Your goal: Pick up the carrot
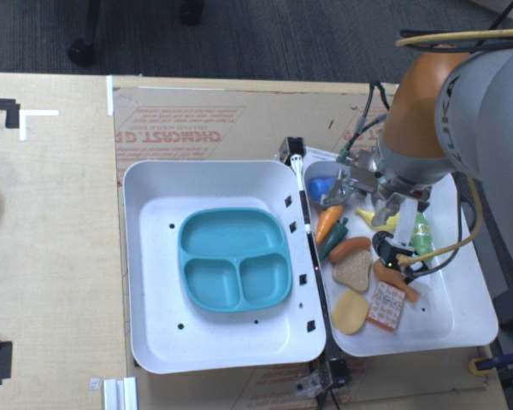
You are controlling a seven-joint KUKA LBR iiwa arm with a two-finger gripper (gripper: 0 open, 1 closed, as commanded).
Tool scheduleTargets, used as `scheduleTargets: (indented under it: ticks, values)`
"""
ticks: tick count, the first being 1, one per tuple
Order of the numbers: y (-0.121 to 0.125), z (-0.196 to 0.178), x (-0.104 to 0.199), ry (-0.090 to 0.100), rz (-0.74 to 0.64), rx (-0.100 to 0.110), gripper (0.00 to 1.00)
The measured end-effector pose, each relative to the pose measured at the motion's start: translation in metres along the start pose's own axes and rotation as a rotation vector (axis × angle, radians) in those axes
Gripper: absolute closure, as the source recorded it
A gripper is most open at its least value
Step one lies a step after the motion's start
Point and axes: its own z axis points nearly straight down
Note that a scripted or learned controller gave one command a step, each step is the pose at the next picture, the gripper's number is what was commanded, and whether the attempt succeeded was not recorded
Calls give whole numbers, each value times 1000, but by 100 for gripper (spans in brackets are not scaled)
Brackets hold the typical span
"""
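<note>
The carrot (327,221) is orange with a green top and lies tilted at the left side of the right bin (462,310), close to the wall between the two bins. My gripper (352,191) hangs low over the back of that bin, just up and to the right of the carrot's orange end. The wrist and its cables cover the gripper's tip. I see nothing held in it.
Around the carrot lie a blue item (321,184), a reddish sausage (350,248), a bread slice (354,272), a yellow round piece (350,312), a red packet (386,304), an orange piece (395,280) and a green bottle (421,233). The left bin (154,314) holds a teal divided tray (234,259).
</note>
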Motion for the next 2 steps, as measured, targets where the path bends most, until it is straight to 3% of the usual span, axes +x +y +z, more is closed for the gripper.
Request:
scheduleTargets:
  ticks: [2]
  values:
    - [0,0,0,0,0,0,0]
